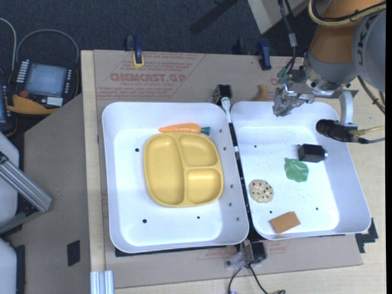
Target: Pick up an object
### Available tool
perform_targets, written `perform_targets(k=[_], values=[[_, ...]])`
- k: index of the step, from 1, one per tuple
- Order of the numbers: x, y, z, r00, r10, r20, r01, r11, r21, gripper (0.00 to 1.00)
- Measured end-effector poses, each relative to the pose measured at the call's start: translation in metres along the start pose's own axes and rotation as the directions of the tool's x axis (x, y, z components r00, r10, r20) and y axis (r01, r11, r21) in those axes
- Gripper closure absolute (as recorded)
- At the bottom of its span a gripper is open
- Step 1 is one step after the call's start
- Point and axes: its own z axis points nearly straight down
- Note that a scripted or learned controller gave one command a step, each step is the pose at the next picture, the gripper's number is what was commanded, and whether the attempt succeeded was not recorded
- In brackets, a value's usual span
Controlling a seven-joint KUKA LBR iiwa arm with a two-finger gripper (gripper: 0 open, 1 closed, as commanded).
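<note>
Claw (282, 108): low over the far corner of the right bin, by the wall shared with the left bin; points down from the grey wrist under the orange band.
Claw state: apart or together, cannot tell at this slant and size.
Right bin (263, 146): white and shallow, directly under the claw; holds four loose things, all nearer the view's bottom than the claw.
Black block (311, 152): closest thing to the claw, down and to the view's right of it; lies flat on the bin floor, apart from the claw.
Green lump (296, 169): just past the black block as seen from the claw, close to that block's lower edge; crumpled, leaf-like.
Cookie (261, 191): below the claw and slightly to the view's left, near the shared wall; round, pale with dark chips; well apart from the claw.
Tan block (285, 222): farthest from the claw in this bin, almost straight below it by the near wall; flat, turned at a slant.
Left bin (122, 182): to the view's left of the claw, side by side with the right bin.
Yellow plate (182, 167): left of and below the claw, mid-bin; three compartments, right way up.
Carrot (180, 128): left of the claw and slightly lower; lies along the yellow plate's far rim, green tip toward the claw.
Board (153, 75): brown sheet under both bins, red print behind and left of the claw.
</note>
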Motion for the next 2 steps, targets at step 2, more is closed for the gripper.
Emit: perform_targets(k=[2], values=[[0.001,0.005,-0.087,1.000,0.001,0.000,-0.001,1.000,0.002,1.00]])
